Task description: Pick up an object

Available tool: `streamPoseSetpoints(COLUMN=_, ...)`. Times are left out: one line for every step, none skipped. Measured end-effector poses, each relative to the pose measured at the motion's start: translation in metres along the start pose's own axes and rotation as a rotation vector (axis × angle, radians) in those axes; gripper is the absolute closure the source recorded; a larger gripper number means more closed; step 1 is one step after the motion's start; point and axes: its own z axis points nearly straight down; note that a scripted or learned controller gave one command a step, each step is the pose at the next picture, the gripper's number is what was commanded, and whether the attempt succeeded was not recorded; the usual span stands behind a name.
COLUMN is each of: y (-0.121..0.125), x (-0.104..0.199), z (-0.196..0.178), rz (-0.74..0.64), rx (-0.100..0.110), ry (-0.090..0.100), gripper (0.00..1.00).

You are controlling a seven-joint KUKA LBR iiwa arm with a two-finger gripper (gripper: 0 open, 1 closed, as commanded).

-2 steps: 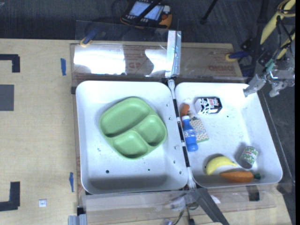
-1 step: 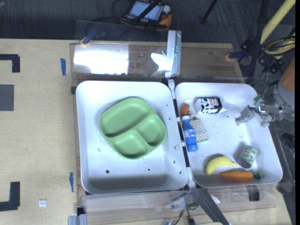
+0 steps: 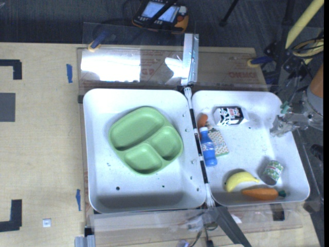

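Camera view, looking down at a slant, has the gripper (image 3: 286, 121) at the right rim of the right bin (image 3: 257, 101), hanging over that bin's upper right part; whether it is released or clenched on anything I cannot tell, since it shows small and partly blurred against the white wall.

All the loose things lie in the right bin, left of and below the gripper. Nearest to it is a small black-and-white carton (image 3: 228, 115), off to its left near the bin's far wall and apart from it. Beside the carton's left sits a small orange-red piece (image 3: 203, 120), close to the divider. Below that, a blue bottle (image 3: 208, 147) lies along the divider, with a patterned packet (image 3: 220, 143) just beside it, perhaps partly under it.

Toward the near edge, well apart from the gripper, a yellow banana (image 3: 240, 179) lies touching an orange carrot (image 3: 259, 193), and a greenish can (image 3: 273, 172) rests just right of the banana, almost straight below the gripper.

In the left bin (image 3: 97, 138) lies a green divided plate (image 3: 146, 139), tilted in the frame.
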Motion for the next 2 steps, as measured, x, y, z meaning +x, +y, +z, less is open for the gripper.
streamPoseSetpoints(y=0.063, x=0.027, z=-0.088, rz=-0.094, rx=0.003, ry=-0.002, gripper=1.0)
streamPoseSetpoints(y=0.058, x=0.105, z=-0.106, rz=-0.224, rx=0.006, ry=0.0, gripper=1.0)
